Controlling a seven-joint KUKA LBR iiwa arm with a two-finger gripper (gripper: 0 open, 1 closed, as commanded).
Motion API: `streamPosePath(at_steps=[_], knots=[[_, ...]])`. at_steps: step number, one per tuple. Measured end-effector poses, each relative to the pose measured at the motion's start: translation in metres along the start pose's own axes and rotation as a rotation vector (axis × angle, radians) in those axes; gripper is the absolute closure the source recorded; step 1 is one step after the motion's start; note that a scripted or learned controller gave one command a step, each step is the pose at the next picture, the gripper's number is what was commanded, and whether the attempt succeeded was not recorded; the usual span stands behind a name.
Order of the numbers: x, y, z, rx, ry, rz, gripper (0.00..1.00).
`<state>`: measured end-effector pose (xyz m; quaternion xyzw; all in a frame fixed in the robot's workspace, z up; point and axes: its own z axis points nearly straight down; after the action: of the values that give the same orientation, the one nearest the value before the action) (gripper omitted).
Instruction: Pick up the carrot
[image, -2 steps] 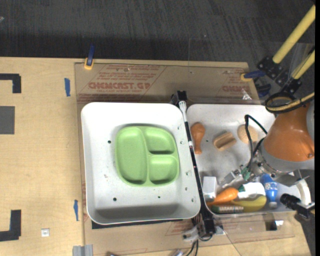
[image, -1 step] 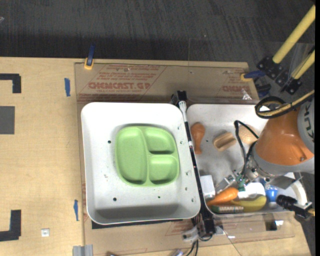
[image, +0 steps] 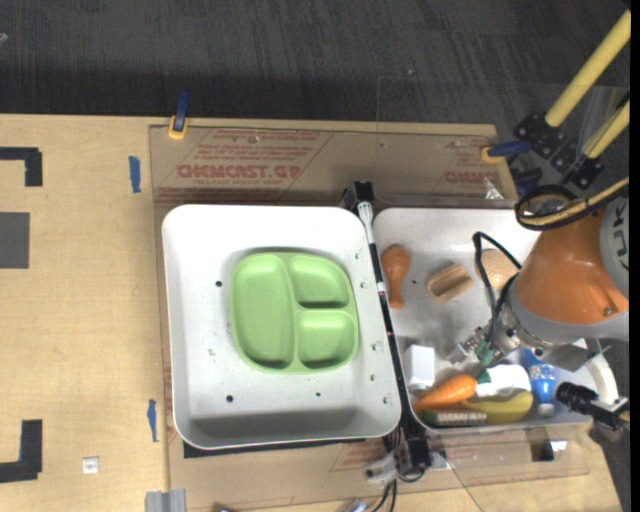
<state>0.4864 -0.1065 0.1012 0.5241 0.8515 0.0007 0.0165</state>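
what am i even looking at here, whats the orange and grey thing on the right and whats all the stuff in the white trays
One camera looks down at a slant on a bench. The grey and orange shape entering from the right is a robot arm; its gripper hangs low over the right bin. That bin holds a jumble: the carrot near the front edge, a yellow banana-like piece beside it, a small white block, a tan block and an orange-brown piece. The left bin holds a green divided plate. The carrot lies in the bin, not lifted.
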Motion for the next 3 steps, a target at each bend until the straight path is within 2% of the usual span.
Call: streamPosePath(at_steps=[1, 2, 3], knots=[[0.000, 0.000, 0.000, 0.001, 0.001, -0.001, 0.00], [-0.005, -0.005, 0.012, 0.006, 0.017, 0.328, 0.00], [-0.004, -0.007, 0.012, 0.013, 0.015, 0.113, 0.00]])
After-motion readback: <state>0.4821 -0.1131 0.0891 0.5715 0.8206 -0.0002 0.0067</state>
